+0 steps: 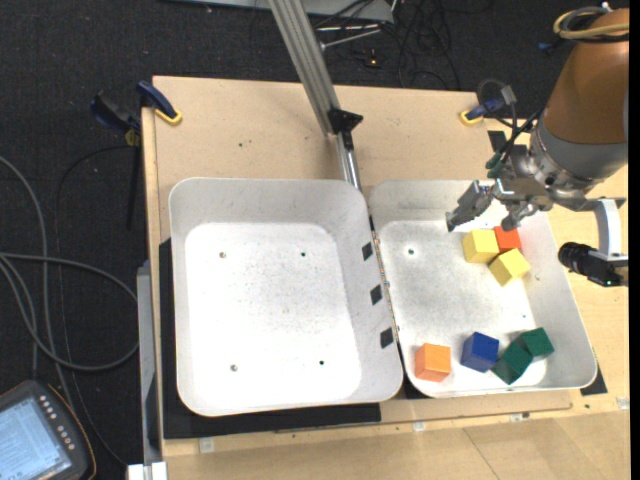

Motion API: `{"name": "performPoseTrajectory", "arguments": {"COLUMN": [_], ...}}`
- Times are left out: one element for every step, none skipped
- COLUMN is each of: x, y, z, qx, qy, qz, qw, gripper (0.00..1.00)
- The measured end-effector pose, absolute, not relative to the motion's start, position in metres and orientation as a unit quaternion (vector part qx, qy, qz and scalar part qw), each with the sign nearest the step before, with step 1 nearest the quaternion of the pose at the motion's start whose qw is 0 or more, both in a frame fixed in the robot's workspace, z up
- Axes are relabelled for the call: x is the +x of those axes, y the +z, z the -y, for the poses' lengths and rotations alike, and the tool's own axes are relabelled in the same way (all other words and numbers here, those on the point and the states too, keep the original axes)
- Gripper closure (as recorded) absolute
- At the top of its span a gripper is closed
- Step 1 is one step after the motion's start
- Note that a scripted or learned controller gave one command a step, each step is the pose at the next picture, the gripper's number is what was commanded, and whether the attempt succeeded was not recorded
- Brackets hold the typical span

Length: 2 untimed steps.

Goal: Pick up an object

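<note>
My gripper [492, 214] hangs over the far part of the right bin [430, 278], with its fingers spread open and nothing between them. Just in front of it lie a yellow block [481, 245], a small red block [508, 236] and a second yellow block [510, 266], bunched together. Along the bin's near edge sit an orange block [432, 361], a blue block [480, 351] and two green blocks [537, 343], [513, 364].
The left bin [265, 288] sits beside the right one, with a raised divider between them. A metal pole [310, 58] slants across the back of the bench. Clamps sit at the bench's far corners.
</note>
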<state>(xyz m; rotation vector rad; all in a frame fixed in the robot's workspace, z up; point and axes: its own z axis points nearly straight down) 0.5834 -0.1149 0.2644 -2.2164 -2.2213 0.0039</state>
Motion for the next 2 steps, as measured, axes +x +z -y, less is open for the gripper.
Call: {"name": "performPoseTrajectory", "arguments": {"x": [0.584,0.585], "y": [0.267,0.204], "z": [0.115,0.120], "qx": [-0.707,-0.708], "qy": [0.0001,0.0022], "qz": [0.707,0.707], "qw": [0.000,0.002], "gripper": [0.00,0.00]}}
